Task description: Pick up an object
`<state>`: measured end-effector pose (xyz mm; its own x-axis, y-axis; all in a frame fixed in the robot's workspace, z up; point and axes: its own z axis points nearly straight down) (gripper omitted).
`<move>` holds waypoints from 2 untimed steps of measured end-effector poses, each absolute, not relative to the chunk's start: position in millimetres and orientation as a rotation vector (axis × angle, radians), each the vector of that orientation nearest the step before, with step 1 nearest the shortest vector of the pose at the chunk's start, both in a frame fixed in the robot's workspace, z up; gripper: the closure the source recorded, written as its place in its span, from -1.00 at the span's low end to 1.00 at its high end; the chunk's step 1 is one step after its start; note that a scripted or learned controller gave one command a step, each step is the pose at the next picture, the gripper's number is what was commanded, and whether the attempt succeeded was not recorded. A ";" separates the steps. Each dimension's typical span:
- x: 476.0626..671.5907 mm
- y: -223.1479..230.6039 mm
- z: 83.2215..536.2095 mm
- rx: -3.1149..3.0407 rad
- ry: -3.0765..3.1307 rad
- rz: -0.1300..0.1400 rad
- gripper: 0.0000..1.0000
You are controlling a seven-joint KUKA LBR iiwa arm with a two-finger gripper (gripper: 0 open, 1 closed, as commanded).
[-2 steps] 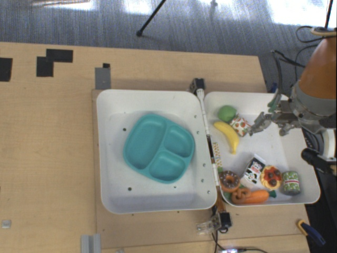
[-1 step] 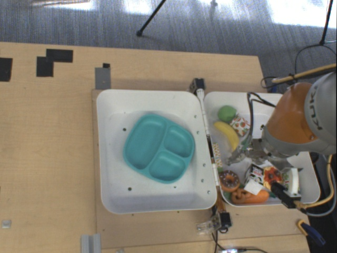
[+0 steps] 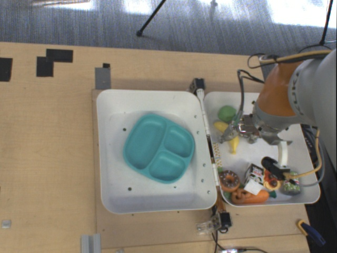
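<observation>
Right white bin (image 3: 310,194) — yellow banana (image 3: 233,143) lengthwise top-to-bottom under hand (image 3: 235,131) — grip state unclear

No legible text, label, brand or number anywhere on the bench, bins or objects.

Small toys crowd the right bin (image 3: 310,196): green ball (image 3: 227,113), yellow piece (image 3: 233,144), carrot (image 3: 254,196).

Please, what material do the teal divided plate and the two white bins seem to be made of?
Teal plate: likely moulded plastic, smooth matte finish, soft rounded compartment edges. Left bin and right bin: probably plastic too, with a slight sheen and rounded corners; painted metal cannot be excluded.
</observation>
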<state>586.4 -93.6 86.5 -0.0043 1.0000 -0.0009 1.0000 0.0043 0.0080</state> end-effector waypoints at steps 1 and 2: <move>588.0 -93.5 98.4 2.208 2.221 0.013 1.00; 565.0 -41.2 265.4 2.211 2.225 0.008 1.00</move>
